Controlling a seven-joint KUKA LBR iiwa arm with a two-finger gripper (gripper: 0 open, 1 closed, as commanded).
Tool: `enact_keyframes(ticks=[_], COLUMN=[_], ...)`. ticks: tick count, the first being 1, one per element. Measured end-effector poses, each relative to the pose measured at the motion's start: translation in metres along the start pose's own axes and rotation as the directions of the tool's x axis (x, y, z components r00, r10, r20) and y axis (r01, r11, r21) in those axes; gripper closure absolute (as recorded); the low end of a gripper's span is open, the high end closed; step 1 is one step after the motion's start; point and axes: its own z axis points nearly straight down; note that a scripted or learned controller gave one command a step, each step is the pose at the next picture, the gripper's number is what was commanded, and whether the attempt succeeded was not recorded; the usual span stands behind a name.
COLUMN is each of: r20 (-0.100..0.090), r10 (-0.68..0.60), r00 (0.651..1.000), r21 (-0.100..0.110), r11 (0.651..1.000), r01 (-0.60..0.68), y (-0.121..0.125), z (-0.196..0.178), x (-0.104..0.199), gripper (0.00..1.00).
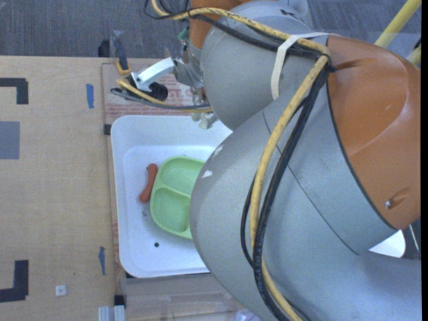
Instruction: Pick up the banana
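Here the grey arm (294, 179) looms over the white bin (130, 179), where a green divided plate (172, 199) lies beside an orange sausage-like piece (148, 182); the banana's place and the gripper's state cannot be told.

The arm (294, 199), filling the right of the frame, has a smooth grey shell with a soft satin sheen, and its orange band (374, 126) looks like glossy plastic. A yellow cable (267, 172) with a rubbery skin runs over it. The white bin (127, 179) at lower centre looks like smooth plastic, faintly shiny. The green divided plate (170, 199) in it is matt plastic. The bench (53, 199) at left is pale, matt wood.
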Motion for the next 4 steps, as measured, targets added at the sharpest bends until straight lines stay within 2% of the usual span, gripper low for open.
enact_keyframes(ticks=[1, 2, 3, 4], r20=[-0.005, -0.005, -0.001, -0.004], r10=[0.232, 0.157, 0.2, 0.255], r00=[0.973, 0.988, 0.98, 0.967], r21=[0.001, 0.0, 0.0, 0.001], r11=[0.973, 0.988, 0.98, 0.967], r01=[-0.232, -0.157, -0.2, -0.255], y=[-0.025, -0.032, -0.031, -0.025], z=[0.147, -0.088, 0.025, -0.008], x=[-0.004, -0.006, 0.0, 0.013], gripper=[1.0, 1.0, 1.0, 1.0])
